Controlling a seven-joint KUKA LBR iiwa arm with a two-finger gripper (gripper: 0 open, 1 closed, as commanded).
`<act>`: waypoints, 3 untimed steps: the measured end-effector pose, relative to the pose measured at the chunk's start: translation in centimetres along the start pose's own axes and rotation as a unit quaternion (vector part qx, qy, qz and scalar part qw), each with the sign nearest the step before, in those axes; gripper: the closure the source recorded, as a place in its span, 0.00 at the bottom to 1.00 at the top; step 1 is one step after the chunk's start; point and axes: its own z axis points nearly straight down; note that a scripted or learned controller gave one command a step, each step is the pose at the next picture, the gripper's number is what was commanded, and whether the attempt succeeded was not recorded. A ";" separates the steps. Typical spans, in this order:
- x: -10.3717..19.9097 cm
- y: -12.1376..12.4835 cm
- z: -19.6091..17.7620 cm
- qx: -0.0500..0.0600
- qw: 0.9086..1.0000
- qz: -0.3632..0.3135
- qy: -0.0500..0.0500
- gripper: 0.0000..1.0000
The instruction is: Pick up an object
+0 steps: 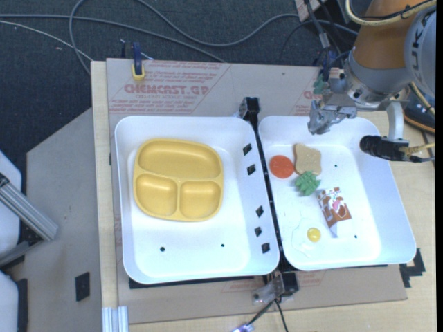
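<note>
In the right bin (387,206), a tan toast slice (307,159).

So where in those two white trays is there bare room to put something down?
Left bin: bare floor below and right of the yellow divided plate. Right bin: bare along its right side and near corners. Crowded: its middle, where red disc, bread slice, green toy, packet and fried egg cluster.
</note>
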 end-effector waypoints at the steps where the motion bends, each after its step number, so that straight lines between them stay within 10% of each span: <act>1: 5.0 -0.9 1.1 0.000 1.000 0.000 0.000 1.00; 3: 14.7 -4.4 1.2 0.000 1.000 -0.001 0.000 1.00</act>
